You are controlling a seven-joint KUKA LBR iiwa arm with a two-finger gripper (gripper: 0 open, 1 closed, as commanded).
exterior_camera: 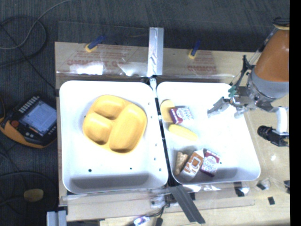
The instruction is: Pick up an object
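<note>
Two shallow white bins sat side by side on the bench, sorting the goods apart. The left bin [70, 126] held one big yellow lumpy thing [114, 123] near its middle. The right bin [235, 140] carried the likely targets: a small maroon packet [181, 114] and a yellow banana-like piece [182, 133] close to its left wall, and a cluster of packets [200, 163] at its front edge. The gripper [220, 106] hung over the bin's back right part, well apart from all of them and gripping nothing; whether its claw stood wide or narrow I cannot tell.
</note>
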